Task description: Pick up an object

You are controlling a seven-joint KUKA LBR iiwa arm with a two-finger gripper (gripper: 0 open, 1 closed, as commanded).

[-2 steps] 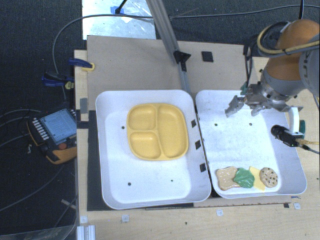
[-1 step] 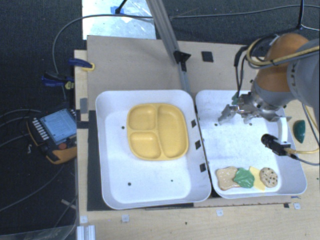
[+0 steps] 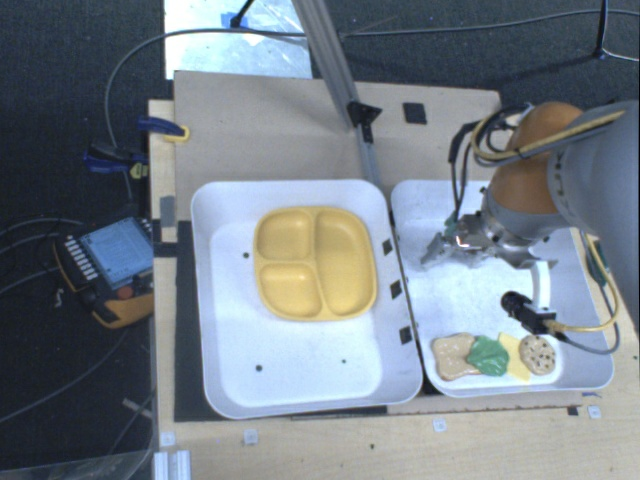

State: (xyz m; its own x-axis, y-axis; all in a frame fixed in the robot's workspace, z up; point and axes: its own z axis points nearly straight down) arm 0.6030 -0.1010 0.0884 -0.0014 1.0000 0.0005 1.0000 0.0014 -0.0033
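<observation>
Toy foods lie along the front of the right bin (image 3: 420,203): a tan toast slice (image 3: 453,356), a green leaf (image 3: 489,355), a yellow cheese piece (image 3: 514,358) and a chocolate-chip cookie (image 3: 538,353). My gripper (image 3: 452,245) hangs over the upper left part of that bin, well behind the foods, pointing left. Nothing shows between its fingers.
A yellow divided plate (image 3: 315,263) rests in the left bin (image 3: 300,378). A metal pole (image 3: 330,53) slants across the bench behind the bins. Cables and a small device (image 3: 110,263) sit off the bench at left.
</observation>
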